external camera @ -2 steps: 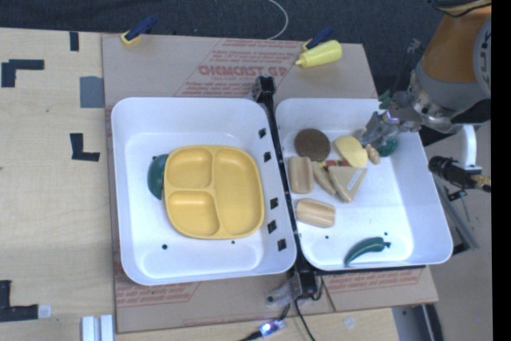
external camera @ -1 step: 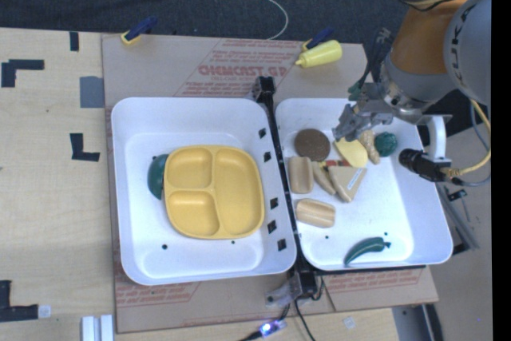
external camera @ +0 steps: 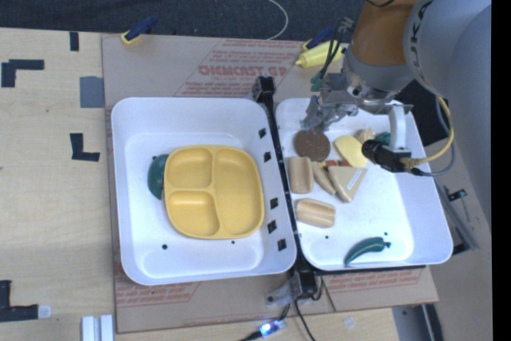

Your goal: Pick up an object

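My gripper hangs over the back left part of the right bin, just above and behind a round brown disc. In front of the disc lie a tan block, a narrow tan piece, a pale wedge and a tan loaf. A yellow rounded piece sits to the right of the disc. A green chilli pepper rests near the bin's front wall. The arm's wrist hides the bin's back corner.
The left bin holds a yellow divided plate with a dark green thing sticking out from under its left edge. A yellow object and a blue clip lie on the cardboard behind the bins.
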Controlling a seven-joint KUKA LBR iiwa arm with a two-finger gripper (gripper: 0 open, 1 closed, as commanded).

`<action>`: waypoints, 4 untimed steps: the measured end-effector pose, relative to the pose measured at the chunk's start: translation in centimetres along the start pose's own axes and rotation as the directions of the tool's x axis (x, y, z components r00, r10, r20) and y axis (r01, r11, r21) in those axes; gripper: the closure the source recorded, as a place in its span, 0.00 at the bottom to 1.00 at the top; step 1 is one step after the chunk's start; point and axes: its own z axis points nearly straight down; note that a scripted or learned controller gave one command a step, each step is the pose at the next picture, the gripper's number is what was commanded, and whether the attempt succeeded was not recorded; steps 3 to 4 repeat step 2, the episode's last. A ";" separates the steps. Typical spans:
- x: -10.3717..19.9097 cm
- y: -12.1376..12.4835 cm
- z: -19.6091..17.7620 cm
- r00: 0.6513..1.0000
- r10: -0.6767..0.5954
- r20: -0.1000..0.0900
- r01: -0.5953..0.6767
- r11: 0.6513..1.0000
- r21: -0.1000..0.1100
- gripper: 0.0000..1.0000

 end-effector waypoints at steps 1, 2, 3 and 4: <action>4.7 0.4 -0.6 1.000 0.001 0.000 -0.001 1.000 0.000 1.00; 9.9 0.7 -1.1 1.000 0.001 0.001 -0.001 1.000 0.000 1.00; 9.9 0.7 -1.1 1.000 0.001 0.001 -0.001 1.000 0.000 1.00; 9.9 0.7 -1.1 1.000 0.001 0.001 -0.001 1.000 0.000 1.00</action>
